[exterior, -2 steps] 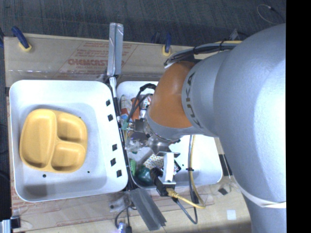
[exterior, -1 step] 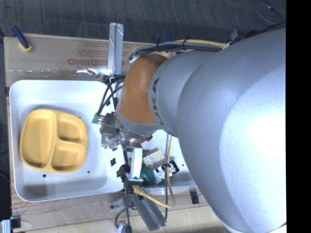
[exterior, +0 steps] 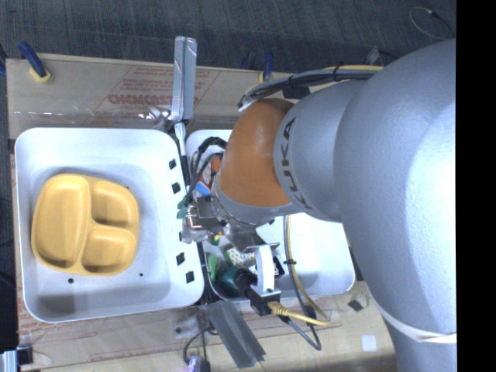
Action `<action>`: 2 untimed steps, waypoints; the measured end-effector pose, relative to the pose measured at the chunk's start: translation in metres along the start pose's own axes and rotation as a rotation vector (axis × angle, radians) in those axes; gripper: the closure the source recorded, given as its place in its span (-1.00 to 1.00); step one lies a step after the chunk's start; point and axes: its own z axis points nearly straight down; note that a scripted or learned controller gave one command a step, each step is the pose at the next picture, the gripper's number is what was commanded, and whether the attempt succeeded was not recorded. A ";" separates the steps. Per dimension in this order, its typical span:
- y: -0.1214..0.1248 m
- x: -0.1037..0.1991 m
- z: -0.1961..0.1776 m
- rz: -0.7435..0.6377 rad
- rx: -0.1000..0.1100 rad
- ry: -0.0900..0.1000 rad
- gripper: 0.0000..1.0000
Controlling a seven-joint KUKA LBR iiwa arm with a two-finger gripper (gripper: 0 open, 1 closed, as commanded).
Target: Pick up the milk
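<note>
On a pale table (exterior: 77,84) with red lettering, against dark carpet (exterior: 232,6), two white bins, left bin (exterior: 155,285) holding a yellow divided tray (exterior: 84,223), grey arm (exterior: 372,169) low over right bin (exterior: 325,262), grasp hidden, open or closed cannot be told, where the milk lies likewise.
</note>
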 end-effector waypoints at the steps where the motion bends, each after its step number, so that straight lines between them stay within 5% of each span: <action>1: 0.000 0.048 0.000 -0.087 -0.003 -0.001 1.00; 2: 0.000 -0.059 -0.002 -0.268 -0.001 0.000 1.00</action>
